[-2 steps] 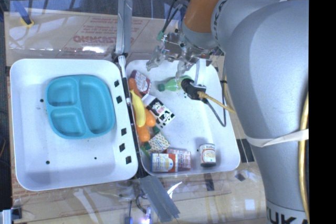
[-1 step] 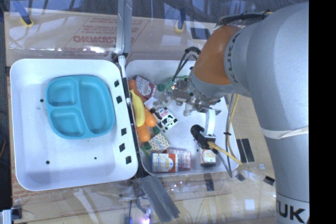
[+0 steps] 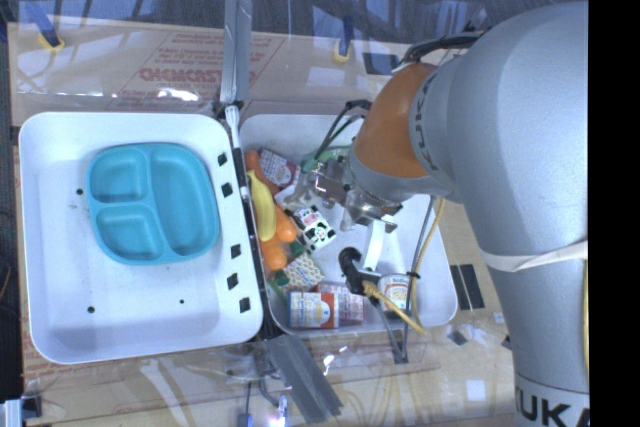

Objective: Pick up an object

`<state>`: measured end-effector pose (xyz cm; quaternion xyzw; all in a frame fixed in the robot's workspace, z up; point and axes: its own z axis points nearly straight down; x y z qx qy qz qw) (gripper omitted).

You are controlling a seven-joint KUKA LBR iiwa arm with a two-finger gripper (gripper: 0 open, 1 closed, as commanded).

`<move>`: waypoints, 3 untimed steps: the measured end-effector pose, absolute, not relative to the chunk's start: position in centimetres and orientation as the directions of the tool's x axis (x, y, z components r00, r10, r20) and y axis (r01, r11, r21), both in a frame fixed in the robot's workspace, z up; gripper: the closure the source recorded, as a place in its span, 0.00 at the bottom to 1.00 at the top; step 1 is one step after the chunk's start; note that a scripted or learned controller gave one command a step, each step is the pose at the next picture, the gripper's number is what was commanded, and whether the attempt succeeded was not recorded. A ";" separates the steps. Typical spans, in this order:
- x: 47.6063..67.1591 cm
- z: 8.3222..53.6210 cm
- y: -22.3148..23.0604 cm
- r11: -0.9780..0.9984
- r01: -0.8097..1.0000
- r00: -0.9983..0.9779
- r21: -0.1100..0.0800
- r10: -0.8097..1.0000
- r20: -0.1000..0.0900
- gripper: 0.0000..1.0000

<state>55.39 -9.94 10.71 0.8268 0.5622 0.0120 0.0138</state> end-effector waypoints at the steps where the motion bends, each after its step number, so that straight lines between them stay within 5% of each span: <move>1: 55.7 12.1 -9.8 -0.361 0.932 0.361 0.042 0.932 0.007 1.00; 2: 55.7 12.0 -9.8 -0.361 0.932 0.361 0.042 0.932 0.006 0.00; 3: 56.8 10.6 -9.7 -0.348 0.937 0.348 0.018 0.937 0.009 0.00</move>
